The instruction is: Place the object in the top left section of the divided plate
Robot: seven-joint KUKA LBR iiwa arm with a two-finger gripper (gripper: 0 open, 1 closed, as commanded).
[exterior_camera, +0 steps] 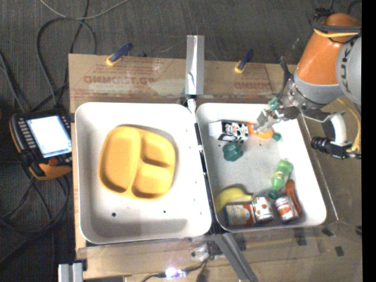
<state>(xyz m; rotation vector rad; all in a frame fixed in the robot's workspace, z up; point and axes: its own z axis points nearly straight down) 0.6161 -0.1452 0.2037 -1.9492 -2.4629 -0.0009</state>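
- Nearest the camera, along the front wall of the right-hand shallow white bin (311,175), lies a row of small things: a yellow banana-shaped toy (230,196), a flat red-and-tan packet (237,214) just in front of it, and two small red-and-white cans (262,209) (285,208) lying beside it.
- Just behind the cans a green plastic bottle (280,175) lies tilted, with a slim red-orange piece (292,191) touching its lower end.
- Farther back in the same bin sits a small dark-green lump of a toy (233,151), and behind it a black-and-white printed carton (234,130) lies flat.
- Beside the carton's right end an orange object (264,133) rests on the bin floor near the back wall; what it is I cannot make out.
- The two-finger gripper (265,122) is low over that orange object, its teal-tipped fingers pointing down and left; the view is too coarse to tell how far apart the jaws stand or whether they clasp anything.
- In the left-hand shallow white bin (88,216) lies the yellow divided plate (138,160), well apart from the gripper; its three sections hold nothing, the top left one included.
- Behind both bins, a brown cardboard sheet (129,75) covers the bench.
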